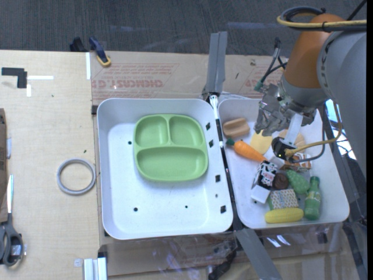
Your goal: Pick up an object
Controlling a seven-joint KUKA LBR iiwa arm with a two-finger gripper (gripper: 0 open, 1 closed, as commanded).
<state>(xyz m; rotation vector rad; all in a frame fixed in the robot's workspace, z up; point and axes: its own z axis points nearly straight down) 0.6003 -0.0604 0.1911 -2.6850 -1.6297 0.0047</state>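
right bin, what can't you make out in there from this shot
- Gripper, camera view: its tip is a dark tangle over the right bin; nothing shows whether it grips anything.
- Yellow wedge: partly covered by the gripper.
- Black-and-white box: print too small to read.
- Pile near the green bottle: overlapping items hide each other.

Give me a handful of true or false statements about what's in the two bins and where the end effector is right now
1. The green divided plate lies in the left bin. True.
2. The carrot lies on the green divided plate. False: it lies in the right bin.
3. The end effector is over the right bin. True.
4. The corn cob is near the right bin's far edge. False: it lies at the near edge.
5. A roll of tape lies on the bench left of the bins. True.
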